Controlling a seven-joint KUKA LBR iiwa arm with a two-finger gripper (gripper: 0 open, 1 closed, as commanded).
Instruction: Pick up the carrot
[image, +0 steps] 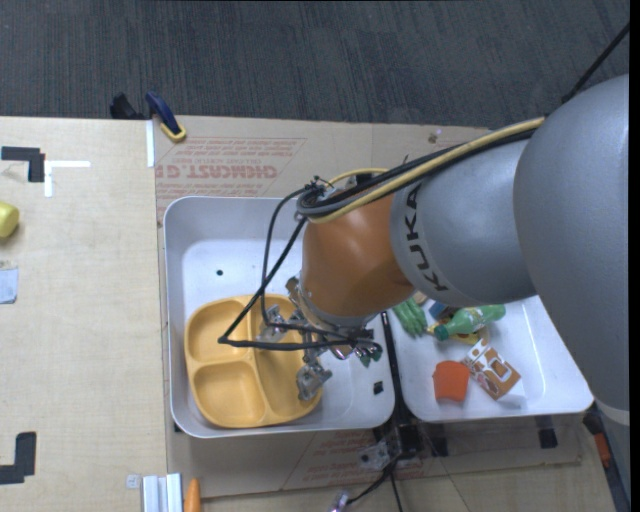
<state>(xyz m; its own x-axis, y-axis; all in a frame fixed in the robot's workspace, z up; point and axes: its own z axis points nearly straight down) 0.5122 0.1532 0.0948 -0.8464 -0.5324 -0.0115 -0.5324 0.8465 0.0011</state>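
Observation:
A short orange piece that looks like the carrot (450, 382) lies in the right bin (560, 392), near its front edge. My gripper (312, 378) hangs over the left bin (215, 232), above the right edge of a yellow divided plate (225, 355). It is well to the left of the carrot, with the wall between the bins in between. The orange wrist band and grey arm hide the bins' middle and back right. I see nothing held in the gripper.
In the right bin, a green leafy item (410, 318), a green bottle (470, 320) and a printed snack packet (495, 372) lie close behind and beside the carrot. A yellow object (6, 219) sits on the bench at far left. Black cables loop around the wrist.

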